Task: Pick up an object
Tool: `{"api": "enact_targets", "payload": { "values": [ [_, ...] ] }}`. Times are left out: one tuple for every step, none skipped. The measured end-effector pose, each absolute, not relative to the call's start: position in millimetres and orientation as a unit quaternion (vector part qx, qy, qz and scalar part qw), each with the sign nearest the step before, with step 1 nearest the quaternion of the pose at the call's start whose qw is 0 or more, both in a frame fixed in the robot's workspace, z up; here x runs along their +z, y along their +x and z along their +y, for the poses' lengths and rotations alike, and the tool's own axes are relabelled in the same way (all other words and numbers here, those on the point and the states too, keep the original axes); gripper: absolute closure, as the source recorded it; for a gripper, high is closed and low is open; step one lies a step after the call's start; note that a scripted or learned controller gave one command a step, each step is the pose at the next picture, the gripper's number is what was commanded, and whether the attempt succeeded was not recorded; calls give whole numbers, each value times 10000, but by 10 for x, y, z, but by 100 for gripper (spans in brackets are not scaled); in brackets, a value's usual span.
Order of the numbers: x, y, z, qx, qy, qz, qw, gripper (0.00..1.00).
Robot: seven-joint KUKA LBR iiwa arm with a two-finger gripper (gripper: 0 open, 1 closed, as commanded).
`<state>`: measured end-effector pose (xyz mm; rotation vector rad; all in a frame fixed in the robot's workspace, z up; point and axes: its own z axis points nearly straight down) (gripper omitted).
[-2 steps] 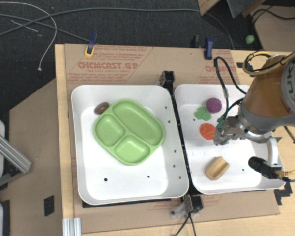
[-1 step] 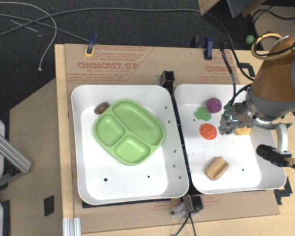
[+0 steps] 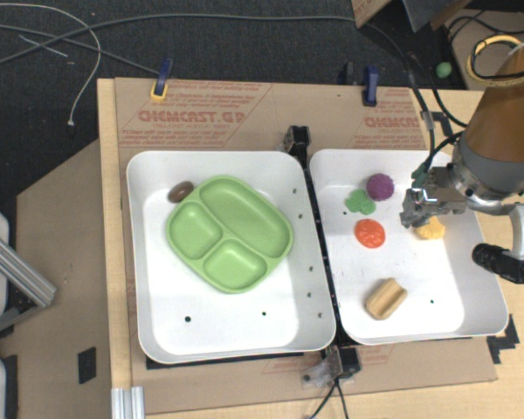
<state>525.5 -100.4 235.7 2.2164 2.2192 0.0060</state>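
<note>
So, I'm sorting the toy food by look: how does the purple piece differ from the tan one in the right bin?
The purple piece is small and roundish; the tan piece is bigger and blocky, lying at a slant. The purple piece sits near the bin's far side, close beside a green piece; the tan piece lies alone nearer the front rim. Both rest on the right bin floor, apart from the gripper.

The desk (image 3: 113,260) fills the middle of the frame, covered by a brown cardboard sheet (image 3: 244,116) printed with red lettering along its upper part. Two blue clamps (image 3: 162,78) pin the sheet at its top edge, one toward the upper left and one toward the upper right. Two shallow white bins lie directly on the cardboard, side by side and touching: the left bin (image 3: 157,312) at centre left, the right bin (image 3: 454,317) at centre right. A black bracket (image 3: 296,138) sits at the top of the seam between them.
</note>
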Motion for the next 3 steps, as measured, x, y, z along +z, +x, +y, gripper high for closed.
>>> {"api": "enact_targets", "payload": {
  "values": [
    [2279, 5387, -459, 11, 7049, 7093, -4, 100],
    [2293, 5440, -14, 10, 7051, 7091, -4, 100],
    [2344, 5513, 552, 11, 7047, 7095, -4, 100]
  ]
}}
